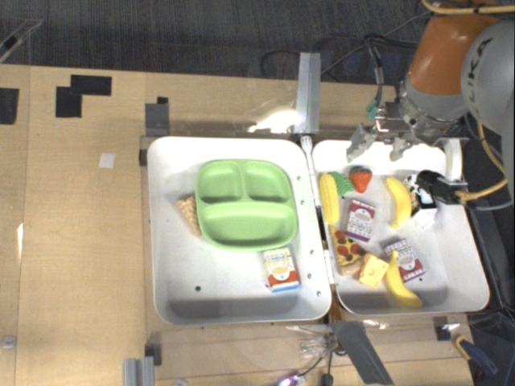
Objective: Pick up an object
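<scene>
My gripper [379,145] hangs over the far edge of the right bin [459,244], its two fingers spread open with nothing between them. Just below it lie a red strawberry [363,180] and a green piece [344,183]. A yellow corn cob [328,198] lies along the bin's left wall, and a banana [398,201] lies right of the strawberry. Further forward are a small purple-and-white box [360,219], a pizza slice [348,252], a cheese wedge [372,271], a second banana [401,285] and another small box [405,260].
The left bin [173,280] holds a green divided plate [245,202], a brown cracker [189,213] at its left and a small orange-and-white carton [281,268]. A black-and-white item [426,190] sits at the right bin's right side. A metal post [309,87] stands behind the bins.
</scene>
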Action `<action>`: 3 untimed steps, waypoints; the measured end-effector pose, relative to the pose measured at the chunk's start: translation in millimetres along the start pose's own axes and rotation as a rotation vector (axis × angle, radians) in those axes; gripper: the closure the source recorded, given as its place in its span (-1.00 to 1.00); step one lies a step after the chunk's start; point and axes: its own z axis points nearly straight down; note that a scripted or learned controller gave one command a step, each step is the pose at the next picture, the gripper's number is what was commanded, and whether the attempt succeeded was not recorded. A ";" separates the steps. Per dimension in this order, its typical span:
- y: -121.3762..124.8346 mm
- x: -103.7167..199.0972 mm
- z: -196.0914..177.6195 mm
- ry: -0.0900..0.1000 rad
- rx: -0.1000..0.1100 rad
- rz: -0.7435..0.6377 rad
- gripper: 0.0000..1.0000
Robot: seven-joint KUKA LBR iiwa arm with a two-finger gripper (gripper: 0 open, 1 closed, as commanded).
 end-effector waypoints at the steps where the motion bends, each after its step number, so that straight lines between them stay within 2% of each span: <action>1: 22.5 -30.0 129.5 -0.002 -0.014 0.138 -1.00; 2: -10.8 -70.5 128.6 -0.001 -0.016 0.078 -1.00; 3: -50.5 -65.5 127.5 -0.001 -0.020 0.076 -1.00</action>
